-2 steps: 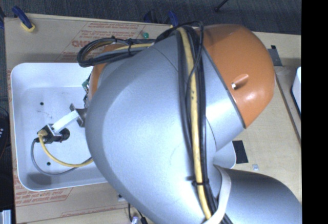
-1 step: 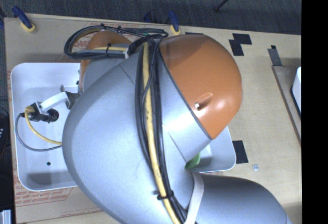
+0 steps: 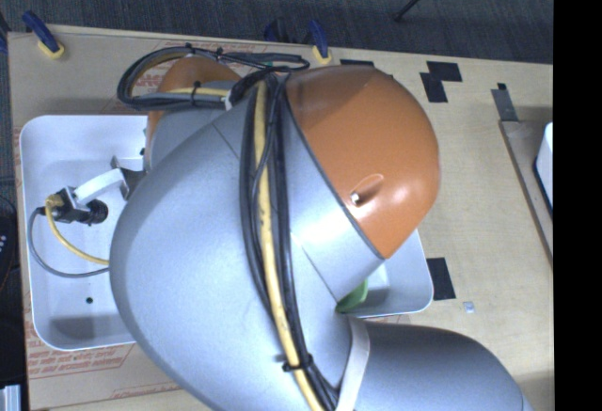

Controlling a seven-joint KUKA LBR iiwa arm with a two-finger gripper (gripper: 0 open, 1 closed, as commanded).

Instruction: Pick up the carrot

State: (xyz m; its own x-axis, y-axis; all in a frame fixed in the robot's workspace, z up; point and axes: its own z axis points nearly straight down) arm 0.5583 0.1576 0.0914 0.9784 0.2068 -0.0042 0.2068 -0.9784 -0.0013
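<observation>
0 proof of a lift: arm leans over the white bin beneath its gripper; grip state cannot be told, carrot pick judged pending.

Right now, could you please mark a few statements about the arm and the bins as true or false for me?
1. The arm hangs over the bins and hides much of them. True.
2. The band on the arm is green. False: it is orange.
3. A small green thing peeks out from under the arm at a bin's edge. True.
4. The left bin is black. False: it is white.
</observation>
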